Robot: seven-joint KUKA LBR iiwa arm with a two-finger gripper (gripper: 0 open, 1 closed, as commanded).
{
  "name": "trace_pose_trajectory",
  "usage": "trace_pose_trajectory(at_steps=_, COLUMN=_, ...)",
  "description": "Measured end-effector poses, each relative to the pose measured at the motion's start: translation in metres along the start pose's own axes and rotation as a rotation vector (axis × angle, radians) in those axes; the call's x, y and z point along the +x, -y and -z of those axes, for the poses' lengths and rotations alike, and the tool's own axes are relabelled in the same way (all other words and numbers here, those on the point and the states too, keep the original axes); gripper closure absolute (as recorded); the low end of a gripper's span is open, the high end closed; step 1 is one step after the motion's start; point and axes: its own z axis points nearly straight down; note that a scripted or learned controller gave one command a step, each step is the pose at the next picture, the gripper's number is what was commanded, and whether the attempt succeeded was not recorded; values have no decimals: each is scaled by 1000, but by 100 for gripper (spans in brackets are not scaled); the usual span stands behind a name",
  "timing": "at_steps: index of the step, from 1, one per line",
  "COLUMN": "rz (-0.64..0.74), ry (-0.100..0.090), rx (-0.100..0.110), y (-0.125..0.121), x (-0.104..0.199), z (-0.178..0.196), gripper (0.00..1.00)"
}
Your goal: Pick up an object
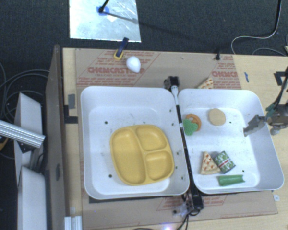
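Bins sit side by side on your bench in the camera view: the left bin carries a yellow divided tray, tilted a little, and the right bin carries the loose items. Along its far side you see a tan round cookie and, near the divider, an orange-and-green toy. Toward its near side lie a pizza slice, touching a green-and-white packet, with a green bean just below them. Your gripper hangs over the right bin's right rim, apart from every item; you cannot tell how its tool is set. A white egg rests on the cardboard beyond the bins.
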Motion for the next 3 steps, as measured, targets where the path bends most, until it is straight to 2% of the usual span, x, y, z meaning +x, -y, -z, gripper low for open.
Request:
trace_pose_trajectory(at_steps=1, rz=4, ry=-5, rx=9, y=10, x=58, z=-140, gripper=0)
trace_pose_trajectory(at_steps=2, rz=-3, ry=-3, rx=-3, y=7, x=59, z=-185, gripper=0)
trace_pose_trajectory(at_steps=3, rz=-6, ry=3, rx=-3, y=9, x=6, z=-135, gripper=0)
